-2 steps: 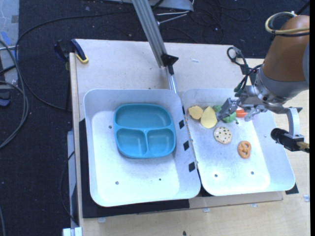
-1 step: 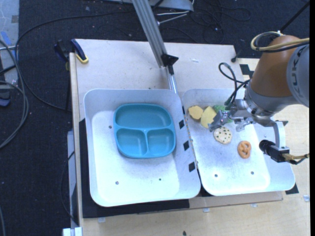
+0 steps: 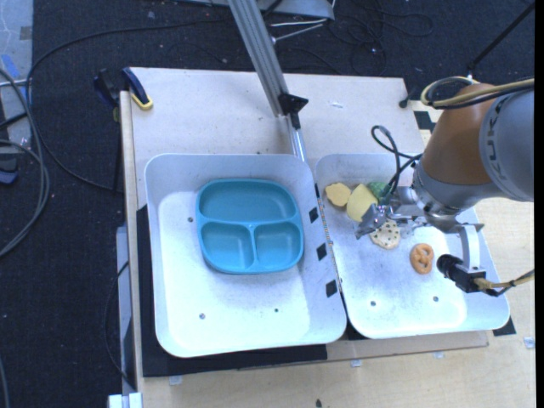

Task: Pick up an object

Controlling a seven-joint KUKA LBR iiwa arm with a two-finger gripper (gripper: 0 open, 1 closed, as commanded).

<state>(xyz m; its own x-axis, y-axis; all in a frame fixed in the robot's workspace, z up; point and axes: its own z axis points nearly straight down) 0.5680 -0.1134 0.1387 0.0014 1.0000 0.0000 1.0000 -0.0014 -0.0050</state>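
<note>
In the right white bin (image 3: pixel 442 313), near its upper left, a small cluster of toy food sits together: a tan potato-like piece (image 3: pixel 337 195), a pale yellow wedge (image 3: pixel 360 201) just beside it with a bit of green (image 3: pixel 377 189) at its upper right, and a speckled cracker-like piece (image 3: pixel 387 236) a little below. An orange pretzel-shaped piece (image 3: pixel 421 257) lies apart, to the right of the cracker. The pincer (image 3: pixel 375 222) hangs low over this cluster, its metal tips between the yellow wedge and the cracker (whether they are spread or pinching anything cannot be told from here). The grey arm with its orange band (image 3: pixel 459 147) reaches in from the right. The left white bin (image 3: pixel 170 313) holds a blue divided tray (image 3: pixel 250 225). Both bins rest on the pale counter (image 3: pixel 212 109).
</note>
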